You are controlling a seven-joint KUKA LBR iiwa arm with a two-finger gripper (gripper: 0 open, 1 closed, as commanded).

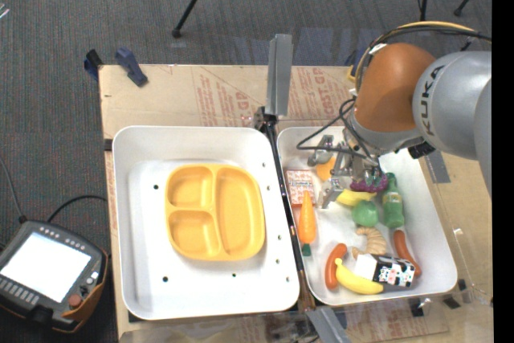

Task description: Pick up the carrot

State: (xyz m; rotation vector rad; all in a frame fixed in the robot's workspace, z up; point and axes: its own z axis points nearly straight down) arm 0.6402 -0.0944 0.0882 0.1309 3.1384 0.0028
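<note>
The bench [161, 96], a brown board printed with faint red lettering too mirrored and worn to read, carries two shallow white bins side by side. The left bin [136, 269] holds a yellow three-compartment tray [215, 211] lying flat near its middle. The right bin [438, 241] is crowded with toy food. The grey KUKA arm [458, 104], with "KUKA" in dark letters on its casing and an orange band [393, 88] above the wrist, reaches over the right bin's far edge. Its gripper [344, 173] hangs above the bin's far-left part, fingers pointing down near the small items; whether they stand apart or together cannot be told from here.

The carrot [307, 217] lies along the right bin's left edge, about midway down it. It is bright orange, tapered, with a small green stub at the near end, and nothing grips it. Beyond it, touching or nearly so, sits a small red-and-white packet [299, 185] with unreadable print.

Near the bin's middle are a green bottle [393, 205], a green round fruit [365, 213] and a yellow banana [353, 195]. At the near edge lie another banana [357, 280], a black-and-white carton [389, 271], and two red sausages [334, 265] [405, 249].

A handheld control pendant [48, 273] rests on the floor at the lower left.
</note>
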